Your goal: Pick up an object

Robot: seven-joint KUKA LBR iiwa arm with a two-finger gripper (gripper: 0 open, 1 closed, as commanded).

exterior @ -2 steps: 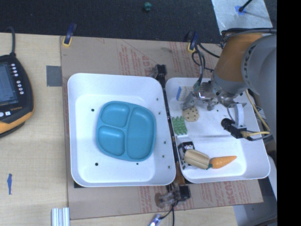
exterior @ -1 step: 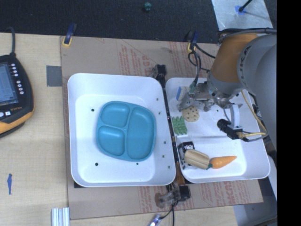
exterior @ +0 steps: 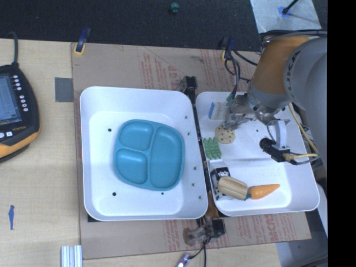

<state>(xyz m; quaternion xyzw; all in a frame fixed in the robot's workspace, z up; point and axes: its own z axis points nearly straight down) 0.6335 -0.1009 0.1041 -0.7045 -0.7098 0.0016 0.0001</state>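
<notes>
**PICK STEP: APPROACH AND GRASP, RIGHT BIN**

**Status.** The arm reaches in over the right bin [exterior: 303, 196]. The end effector [exterior: 236, 118] sits low over the bin's far-left part. Opening state: cannot tell, since the wrist covers it from this angle. No obj. is seen in its hold.

**Target.** The nearest obj. is the tan disc [exterior: 225, 133], which is perforated and lies flat on the bin floor just beside the end effector. It is judged the likely pick.

**Neighbours.** A green piece [exterior: 212, 147] lies just beside the disc, against the bin's left wall. A blue-white card [exterior: 214, 110] lies toward the far-left corner. The bread roll [exterior: 232, 187] and carrot [exterior: 263, 191] lie end to end by the near wall, well apart from the end effector. The left bin [exterior: 92, 199] holds a blue plate [exterior: 149, 154], which is not relevant to this step.

**Procedure (recommended).**
1. Centre over the disc before descent. An off-centre approach will prob. push it aside.
2. The disc is thin and flat, so go right down to floor level and grip across its dia. A high grip is likely to close on nothing.
3. Keep clear of the green piece and the left wall, as there is little room on that side.
4. Lift straight up. Count the pick only if the disc leaves the floor with the end effector.
5. Alt. target: the bread roll. It is thicker and should be easier to grip, but the carrot crowds one end.
</notes>
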